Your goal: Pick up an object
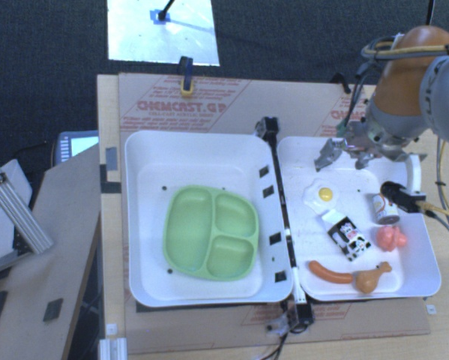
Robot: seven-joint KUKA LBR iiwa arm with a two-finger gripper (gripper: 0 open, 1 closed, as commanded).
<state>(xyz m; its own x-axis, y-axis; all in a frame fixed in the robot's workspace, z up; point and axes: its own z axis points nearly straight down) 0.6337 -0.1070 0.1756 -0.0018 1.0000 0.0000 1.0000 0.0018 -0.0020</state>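
Note:
The right bin (426, 265) holds several toy foods. A fried egg (319, 196) lies near its back left, and a black-and-white carton (348, 235) sits in the middle. A small can (385, 209) and a pink toy (391, 238) are at the right. At the front lie an orange sausage (330, 272) and a tan drumstick (372, 277). My gripper (344, 158) hangs over the back of this bin, just behind the egg, open, with nothing between its fingers.
The left bin (145, 156) holds a green divided plate (211, 232). A black divider (278, 208) runs between the bins. The arm (415, 73) comes in from the upper right, and a cable (434, 212) trails over the right rim.

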